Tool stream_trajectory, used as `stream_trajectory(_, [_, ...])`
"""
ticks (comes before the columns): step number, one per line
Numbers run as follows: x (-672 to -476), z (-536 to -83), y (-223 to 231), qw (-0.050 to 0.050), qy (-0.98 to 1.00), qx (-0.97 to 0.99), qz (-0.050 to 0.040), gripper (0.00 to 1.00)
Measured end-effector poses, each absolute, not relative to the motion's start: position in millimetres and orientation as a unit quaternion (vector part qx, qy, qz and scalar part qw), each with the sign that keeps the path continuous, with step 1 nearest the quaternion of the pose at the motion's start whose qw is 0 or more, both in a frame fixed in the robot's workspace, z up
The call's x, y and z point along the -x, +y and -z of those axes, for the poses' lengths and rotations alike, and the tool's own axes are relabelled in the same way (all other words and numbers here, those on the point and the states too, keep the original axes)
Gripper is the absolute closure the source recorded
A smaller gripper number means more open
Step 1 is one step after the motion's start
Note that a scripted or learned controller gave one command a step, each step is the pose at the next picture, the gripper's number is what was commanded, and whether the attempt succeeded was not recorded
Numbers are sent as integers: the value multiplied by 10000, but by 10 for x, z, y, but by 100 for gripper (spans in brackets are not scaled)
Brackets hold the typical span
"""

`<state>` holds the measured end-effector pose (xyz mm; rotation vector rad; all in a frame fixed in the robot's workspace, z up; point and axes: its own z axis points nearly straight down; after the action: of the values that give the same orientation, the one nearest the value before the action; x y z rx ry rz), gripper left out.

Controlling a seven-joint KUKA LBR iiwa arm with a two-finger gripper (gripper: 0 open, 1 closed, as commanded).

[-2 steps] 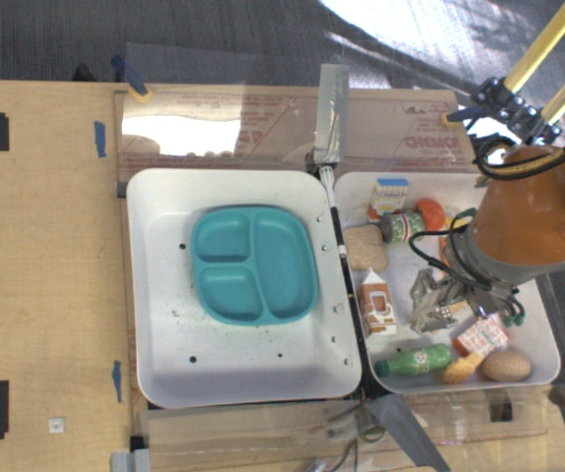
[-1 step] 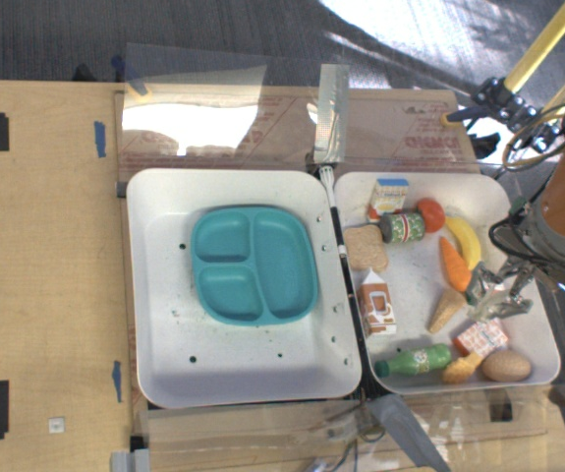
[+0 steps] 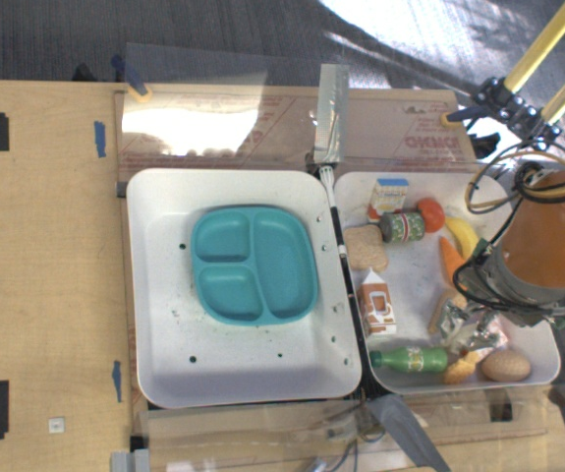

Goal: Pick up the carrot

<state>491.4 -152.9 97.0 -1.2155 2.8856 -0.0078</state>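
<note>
The gripper (image 3: pixel 467 324) is hanging low in the right bin; the carrot (image 3: pixel 451 259) is lying just above it in the frame, long axis roughly top-to-bottom. Its grasp I cannot tell.

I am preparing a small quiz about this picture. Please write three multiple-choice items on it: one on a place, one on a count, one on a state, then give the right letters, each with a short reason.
1. Where is the carrot?
A. in the left bin
B. in the right bin
C. on the bench outside the bins

2. How many compartments has the teal plate?
A. two
B. three
C. five

3. How does the green bottle rest?
A. lying on its side
B. standing upright
C. hanging from the gripper

Answers:
1 B, the carrot lies in the right bin, beside the banana.
2 B, ridges divide the plate into three sections.
3 A, the bottle lies flat along the bin's near wall, left of the gripper.
</note>
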Motion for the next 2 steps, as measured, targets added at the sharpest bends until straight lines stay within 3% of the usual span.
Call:
stream_trajectory(1, [-5330, -3302, -413, 84, 9054, 4245, 32, 100])
stream_trajectory(2, [-5564, -4434, -1498, 66, 9182, 3960, 58, 100])
